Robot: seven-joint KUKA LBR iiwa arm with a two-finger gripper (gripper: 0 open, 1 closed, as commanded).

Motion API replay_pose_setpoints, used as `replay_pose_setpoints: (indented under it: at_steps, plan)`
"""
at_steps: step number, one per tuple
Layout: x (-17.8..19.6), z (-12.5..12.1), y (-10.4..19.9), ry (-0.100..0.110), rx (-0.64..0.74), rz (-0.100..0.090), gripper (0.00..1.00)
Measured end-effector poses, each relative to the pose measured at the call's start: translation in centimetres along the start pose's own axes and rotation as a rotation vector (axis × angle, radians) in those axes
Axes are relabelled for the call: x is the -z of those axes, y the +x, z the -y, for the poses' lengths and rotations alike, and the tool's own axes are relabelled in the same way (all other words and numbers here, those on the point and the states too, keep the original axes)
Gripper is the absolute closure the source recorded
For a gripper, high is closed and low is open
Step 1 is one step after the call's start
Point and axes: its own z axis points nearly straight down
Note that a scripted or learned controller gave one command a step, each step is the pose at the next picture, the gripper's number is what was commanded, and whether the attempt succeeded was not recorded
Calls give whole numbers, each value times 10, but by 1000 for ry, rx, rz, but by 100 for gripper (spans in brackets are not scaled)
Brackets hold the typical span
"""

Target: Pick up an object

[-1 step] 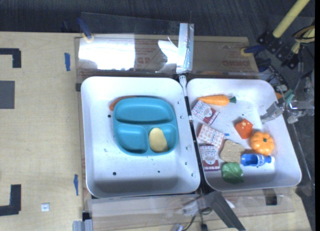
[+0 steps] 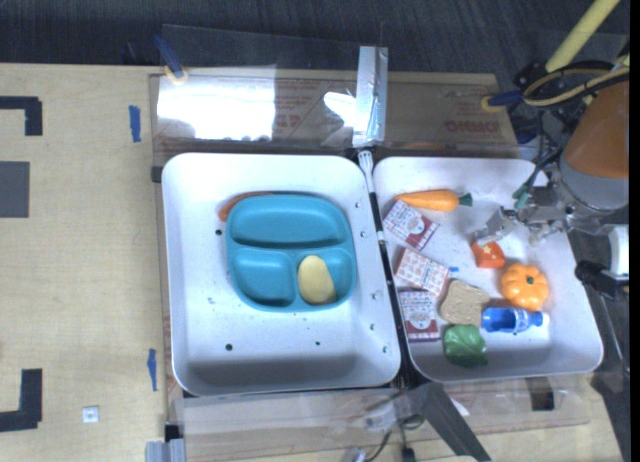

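Two shallow white bins sit side by side on the counter (image 2: 70, 250), seen from above at a slant. The left bin (image 2: 200, 350) holds a blue divided tray (image 2: 285, 235), lying roughly at the bin's middle. A pale yellow oval piece (image 2: 316, 279) rests in the tray's lower right compartment. An orange-brown edge shows just behind the tray's upper left rim; what it belongs to cannot be told.

The right bin (image 2: 570, 345) holds the loose items. A carrot (image 2: 432, 200) lies near the upper left, its green tip pointing right. Below it, along the bin's left wall, three printed cards or packets (image 2: 420, 272) lie in a loose column, overlapping. A slice of bread (image 2: 464, 301) lies just right of the lowest cards. A green piece (image 2: 464, 343) sits below the bread, near the bin's front wall. A small blue bottle (image 2: 511, 320) lies on its side just right of the bread, touching or nearly touching a small orange pumpkin (image 2: 526, 285) above it. A small red-orange block (image 2: 488, 254) lies above and left of the pumpkin.

The arm (image 2: 600, 150) enters from the right, its orange band above the upper right corner of the right bin. The hand (image 2: 492, 233) sits low over the bin, just above the red-orange block. Nothing is seen between the fingers; whether they are apart or together cannot be told.
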Motion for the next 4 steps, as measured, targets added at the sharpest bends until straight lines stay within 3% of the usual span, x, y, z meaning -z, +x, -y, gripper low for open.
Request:
replay_pose_setpoints:
  at_steps: [1, 2, 3, 4]
  plan:
    - [-29, -10, 21, -11, 54, 4, 0]
    - [-29, 29, 26, -12, 113, 4, 0]
    - [-29, 85, 66, -15, 252, 5, 0]
    - [-29, 33, 39, -15, 234, 7, 0]
